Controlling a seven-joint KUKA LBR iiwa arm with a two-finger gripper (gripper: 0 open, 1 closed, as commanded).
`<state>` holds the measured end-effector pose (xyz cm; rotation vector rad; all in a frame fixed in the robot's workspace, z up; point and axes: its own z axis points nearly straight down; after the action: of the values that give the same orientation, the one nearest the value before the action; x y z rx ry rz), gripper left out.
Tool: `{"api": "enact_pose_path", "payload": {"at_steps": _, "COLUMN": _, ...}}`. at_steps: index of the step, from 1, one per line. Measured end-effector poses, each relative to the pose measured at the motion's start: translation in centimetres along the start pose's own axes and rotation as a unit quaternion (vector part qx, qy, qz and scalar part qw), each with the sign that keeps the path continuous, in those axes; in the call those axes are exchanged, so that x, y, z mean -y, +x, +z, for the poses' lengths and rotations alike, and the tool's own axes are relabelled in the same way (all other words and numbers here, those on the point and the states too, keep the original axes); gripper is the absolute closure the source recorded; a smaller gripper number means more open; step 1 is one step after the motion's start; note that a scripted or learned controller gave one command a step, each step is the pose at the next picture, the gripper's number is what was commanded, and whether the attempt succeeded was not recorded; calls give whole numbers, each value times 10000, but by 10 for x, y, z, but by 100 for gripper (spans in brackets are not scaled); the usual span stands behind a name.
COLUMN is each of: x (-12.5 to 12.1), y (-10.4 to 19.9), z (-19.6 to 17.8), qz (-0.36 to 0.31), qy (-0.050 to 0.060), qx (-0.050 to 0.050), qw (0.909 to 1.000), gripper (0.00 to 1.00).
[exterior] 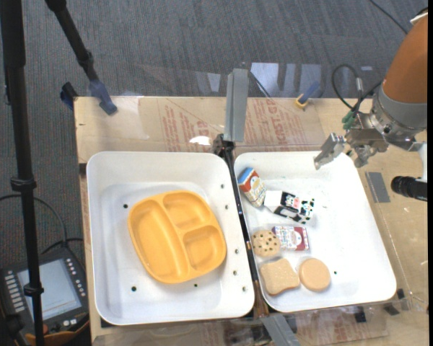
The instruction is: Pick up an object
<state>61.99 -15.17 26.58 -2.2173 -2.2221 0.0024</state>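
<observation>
I am looking down on two white bins sitting side by side on the bench. The left bin (pixel 101 193) is holding a yellow plate (pixel 177 235) with three sections, lying flat near the middle.

The right bin (pixel 361 215) is holding the small things I could pick. A little carton (pixel 252 186) with orange and blue on it is leaning near the bin's left wall. Just beside it, a black and white box (pixel 294 206) is lying on its side. Below that, a small pink and white packet (pixel 291 238) is resting next to a round cookie (pixel 265 243) with dark chips. Nearer the front edge, a slice of toast (pixel 278 277) is lying close to a round tan biscuit (pixel 315 274).

The arm (pixel 408 71) is reaching in from the right. My gripper (pixel 346 149) is hanging over the back right corner of the right bin, well apart from all the little things. Its two fingers are standing spread apart, and nothing is sitting between them. One finger (pixel 327 151) is pointing down toward the bin's back wall.
</observation>
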Motion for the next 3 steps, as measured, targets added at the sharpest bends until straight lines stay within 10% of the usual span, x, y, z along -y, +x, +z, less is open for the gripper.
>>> {"api": "enact_pose_path", "payload": {"at_steps": 1, "x": -24, "y": 38, "z": 163, "qz": -335, "qy": 11, "qx": -5, "qw": 9994, "gripper": 0}}
{"api": "enact_pose_path", "payload": {"at_steps": 2, "x": 44, "y": 44, "z": 180, "qz": -956, "qy": 7, "qx": -8, "qw": 9954, "gripper": 0}}
{"api": "enact_pose_path", "payload": {"at_steps": 3, "x": 44, "y": 41, "z": 171, "qz": -909, "qy": 4, "qx": -10, "qw": 9959, "gripper": 100}}
